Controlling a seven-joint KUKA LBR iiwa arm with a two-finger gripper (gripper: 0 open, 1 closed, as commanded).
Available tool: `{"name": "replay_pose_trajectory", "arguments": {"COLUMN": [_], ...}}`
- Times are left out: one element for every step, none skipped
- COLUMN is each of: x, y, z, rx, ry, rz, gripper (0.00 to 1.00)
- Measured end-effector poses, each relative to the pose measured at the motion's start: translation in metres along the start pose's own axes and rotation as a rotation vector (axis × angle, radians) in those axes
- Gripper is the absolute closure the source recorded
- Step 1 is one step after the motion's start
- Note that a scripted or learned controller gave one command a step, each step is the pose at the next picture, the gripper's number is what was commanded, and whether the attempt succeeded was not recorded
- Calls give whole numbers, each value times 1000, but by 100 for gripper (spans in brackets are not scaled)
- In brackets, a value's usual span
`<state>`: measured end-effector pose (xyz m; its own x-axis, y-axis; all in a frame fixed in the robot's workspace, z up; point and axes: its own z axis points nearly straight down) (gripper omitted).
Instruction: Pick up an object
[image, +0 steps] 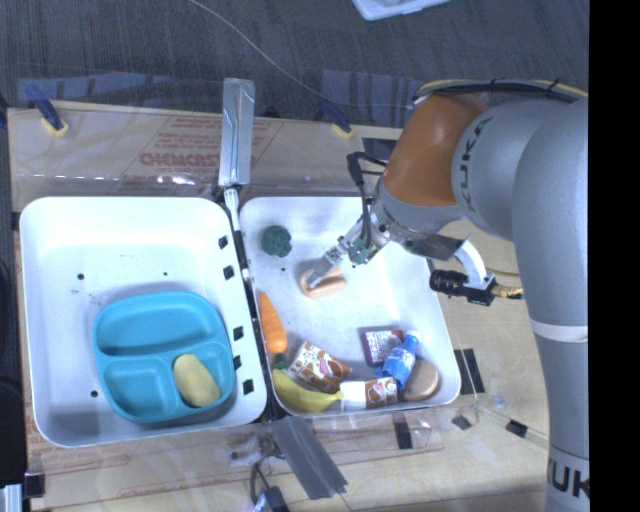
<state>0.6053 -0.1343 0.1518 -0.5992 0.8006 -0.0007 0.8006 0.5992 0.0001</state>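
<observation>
We count two bins. At nine o'clock: one tray and one potato. At five o'clock: one broccoli, one carrot, one banana, one bottle.

The grey arm reaches in from the right, its orange-banded wrist angled down and leftward.

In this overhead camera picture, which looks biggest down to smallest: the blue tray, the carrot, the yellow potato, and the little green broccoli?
1. Blue tray
2. Carrot and yellow potato: the carrot is longer, the potato fatter, too close to rank
3. Green broccoli
</observation>
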Motion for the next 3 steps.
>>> {"name": "replay_pose_trajectory", "arguments": {"x": [6, -16, -1], "y": [-13, 28, -9], "z": [55, 55, 42], "rx": [-7, -7, 3], "ry": [-6, -5, 3], "rz": [182, 347, 505], "gripper": [0, 0, 0]}}
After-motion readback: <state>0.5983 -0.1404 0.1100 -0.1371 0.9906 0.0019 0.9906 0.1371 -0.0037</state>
